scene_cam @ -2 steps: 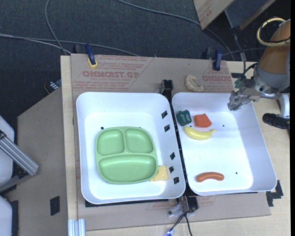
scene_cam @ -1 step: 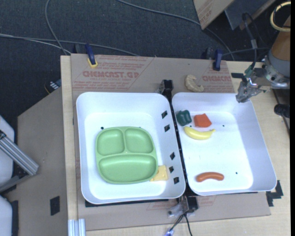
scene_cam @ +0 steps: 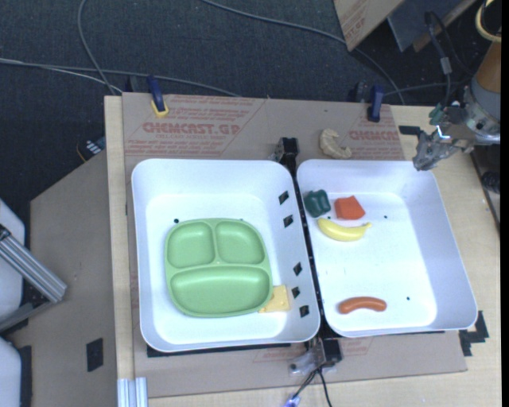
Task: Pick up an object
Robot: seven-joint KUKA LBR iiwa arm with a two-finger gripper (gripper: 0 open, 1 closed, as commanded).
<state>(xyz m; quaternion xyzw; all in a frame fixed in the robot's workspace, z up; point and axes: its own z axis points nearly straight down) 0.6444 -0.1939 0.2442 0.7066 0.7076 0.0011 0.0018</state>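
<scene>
Gripper (scene_cam: 427,156) above right bin's (scene_cam: 413,262) far corner, grip state unclear; curved yellow banana (scene_cam: 343,230) inside

A dark carpeted floor (scene_cam: 238,48) lies all around the bench, with thin grey cables (scene_cam: 95,56) snaking over it at the far side. The bench top is a brown cardboard sheet (scene_cam: 238,119) printed with faded red lettering, pinned at its far edge by two clamps (scene_cam: 157,97), one blue and yellow, the other blue. A piece of cardboard (scene_cam: 362,20) lies on the floor beyond the far right. At the left edge a silver metal rail (scene_cam: 28,266) runs at a slant. The light is even and soft.
</scene>
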